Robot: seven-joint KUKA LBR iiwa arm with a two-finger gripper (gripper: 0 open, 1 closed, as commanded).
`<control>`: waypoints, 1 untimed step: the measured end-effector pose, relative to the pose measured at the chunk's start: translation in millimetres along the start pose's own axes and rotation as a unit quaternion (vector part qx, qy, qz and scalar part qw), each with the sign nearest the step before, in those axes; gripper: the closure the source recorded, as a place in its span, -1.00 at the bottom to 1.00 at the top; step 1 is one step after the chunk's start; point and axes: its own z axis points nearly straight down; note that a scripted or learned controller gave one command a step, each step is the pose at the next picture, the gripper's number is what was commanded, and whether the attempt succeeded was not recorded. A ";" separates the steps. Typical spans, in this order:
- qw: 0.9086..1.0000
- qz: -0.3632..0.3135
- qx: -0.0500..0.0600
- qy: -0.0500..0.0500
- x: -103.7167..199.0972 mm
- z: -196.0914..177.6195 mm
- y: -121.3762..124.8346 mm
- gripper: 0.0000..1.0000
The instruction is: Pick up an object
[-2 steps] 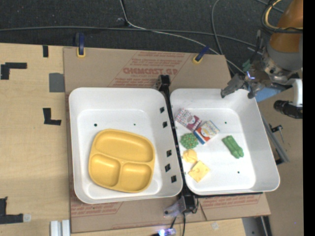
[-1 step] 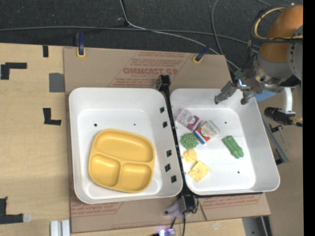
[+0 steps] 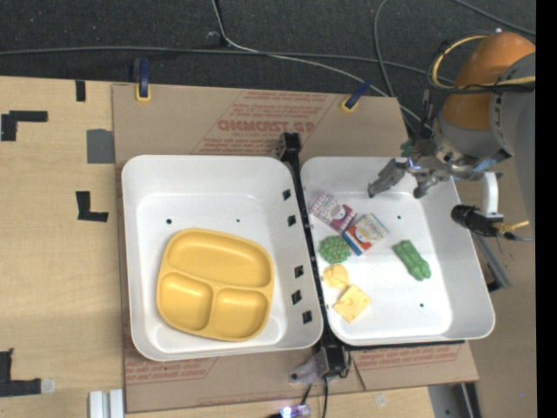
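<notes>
Six small items [image 3: 363, 253] clustered in right bin [image 3: 461, 316], open empty gripper [image 3: 404, 181] above its far edge.

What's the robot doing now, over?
Gripper open, jaws spread above right bin, holding nothing. Green pickle untouched below. Nothing blocking.

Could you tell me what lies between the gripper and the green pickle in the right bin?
In the camera view, just bare white bin floor separates the open gripper from the pickle; the small packets lie off to the left.
</notes>
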 end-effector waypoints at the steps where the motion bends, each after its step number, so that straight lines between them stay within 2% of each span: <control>1: 1.000 0.000 0.000 0.000 10.8 53.6 1.6 -1.00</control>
